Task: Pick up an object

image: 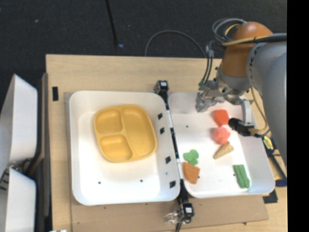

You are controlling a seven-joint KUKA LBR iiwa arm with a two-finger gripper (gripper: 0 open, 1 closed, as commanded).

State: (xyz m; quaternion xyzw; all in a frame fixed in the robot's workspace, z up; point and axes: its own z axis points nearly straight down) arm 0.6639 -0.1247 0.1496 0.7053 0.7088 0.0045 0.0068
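One fixed camera looks down slantwise over both bins (77, 129).

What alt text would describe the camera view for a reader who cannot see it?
A grey robot arm with its gripper hangs over the far edge of the right white bin, which holds small toy foods, among them a red block and a pink piece. The left white bin holds a yellow divided plate.

Yellow tray (125, 132), white bins (82, 178), pink toy (221, 134), green toy (241, 176).

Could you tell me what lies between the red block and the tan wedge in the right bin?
The pink ball lies between the red block and the tan wedge, seen from above.
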